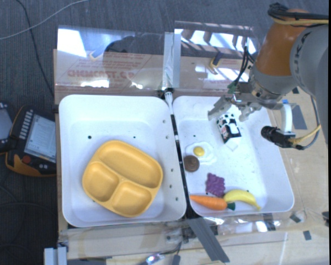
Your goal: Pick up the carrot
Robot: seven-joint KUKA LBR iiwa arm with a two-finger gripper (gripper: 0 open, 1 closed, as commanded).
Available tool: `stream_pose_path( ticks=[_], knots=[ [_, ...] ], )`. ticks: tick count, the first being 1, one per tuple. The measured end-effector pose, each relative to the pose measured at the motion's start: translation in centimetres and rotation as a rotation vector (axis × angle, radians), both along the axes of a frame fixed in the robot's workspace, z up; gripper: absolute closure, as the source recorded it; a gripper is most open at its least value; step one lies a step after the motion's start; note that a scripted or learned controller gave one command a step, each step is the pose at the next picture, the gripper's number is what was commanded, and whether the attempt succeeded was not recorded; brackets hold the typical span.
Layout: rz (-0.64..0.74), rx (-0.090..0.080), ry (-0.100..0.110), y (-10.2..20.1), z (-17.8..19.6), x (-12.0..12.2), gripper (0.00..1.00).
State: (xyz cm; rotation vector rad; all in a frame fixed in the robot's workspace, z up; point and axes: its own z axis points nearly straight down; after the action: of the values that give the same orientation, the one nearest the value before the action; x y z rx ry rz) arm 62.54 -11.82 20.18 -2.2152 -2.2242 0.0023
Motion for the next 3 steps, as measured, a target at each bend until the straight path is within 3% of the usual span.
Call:
stream_pose_path(
  ticks=[1,2,3],
  knots=[
    [-0.065,-0.001,0.001,1.0,-6.3,-7.1,0.00],
    [-0.119,0.001,0.002,2.4,-7.8,-14.3,0.00],
    [0.158,0.001,-0.001,7.0,-1.9,-7.7,0.00]
  ],
)
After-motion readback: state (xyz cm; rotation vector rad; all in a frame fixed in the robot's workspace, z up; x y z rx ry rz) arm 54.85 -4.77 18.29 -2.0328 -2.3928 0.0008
